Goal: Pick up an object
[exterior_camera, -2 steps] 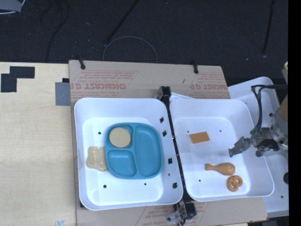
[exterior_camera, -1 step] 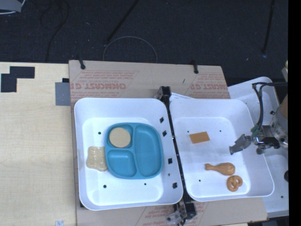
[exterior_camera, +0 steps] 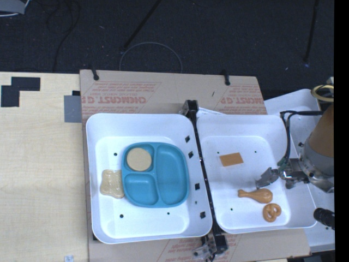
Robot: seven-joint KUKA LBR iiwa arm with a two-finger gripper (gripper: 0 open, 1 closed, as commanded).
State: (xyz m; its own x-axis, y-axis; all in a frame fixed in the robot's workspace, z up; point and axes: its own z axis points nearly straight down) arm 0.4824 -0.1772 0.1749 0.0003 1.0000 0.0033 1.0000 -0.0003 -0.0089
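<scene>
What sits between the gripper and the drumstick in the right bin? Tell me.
Nothing visible. The gripper hangs just above and right of the drumstick, with bare bin floor between. The pretzel lies below it and the flat orange piece lies off to the upper left.

— What sits in the left white plastic bin?
— A blue divided plate, a round tan cracker in its upper-left compartment, a pale biscuit just left.
— The right white bin?
— An orange flat rectangle at centre; an orange drumstick toy and a brown pretzel lower right.

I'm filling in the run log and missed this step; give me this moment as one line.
gripper: low in right bin | nearest: drumstick, not gripped | also there: pretzel, brown card
</scene>
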